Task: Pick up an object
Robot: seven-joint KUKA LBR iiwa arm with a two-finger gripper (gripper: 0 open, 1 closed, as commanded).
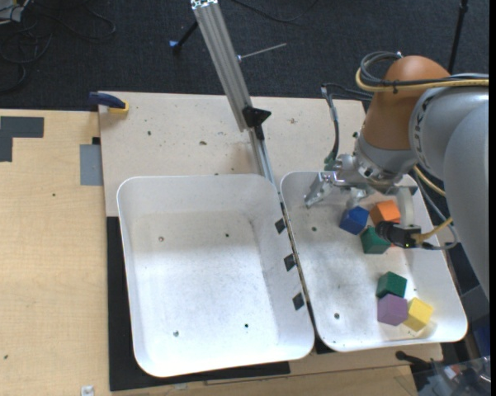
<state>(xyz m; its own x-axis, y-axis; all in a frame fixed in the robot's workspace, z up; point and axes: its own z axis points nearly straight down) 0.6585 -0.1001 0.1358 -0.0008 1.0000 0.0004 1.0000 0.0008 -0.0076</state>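
Camera view: the end effector (320,190) sits low over the far end of the right bin (330,304); whether it is parted or closed cannot be told, and nothing shows clamped in it. The nearest candidate, a blue cube (355,219), lies just beside it, touching an orange cube (387,212) and a dark green cube (373,240). Another green cube (391,285), a purple cube (391,309) and a yellow cube (419,313) cluster at the near corner. The cubes are probably light, rigid and non-fragile; grip across opposite flat faces. The left bin (140,221) holds no cubes.
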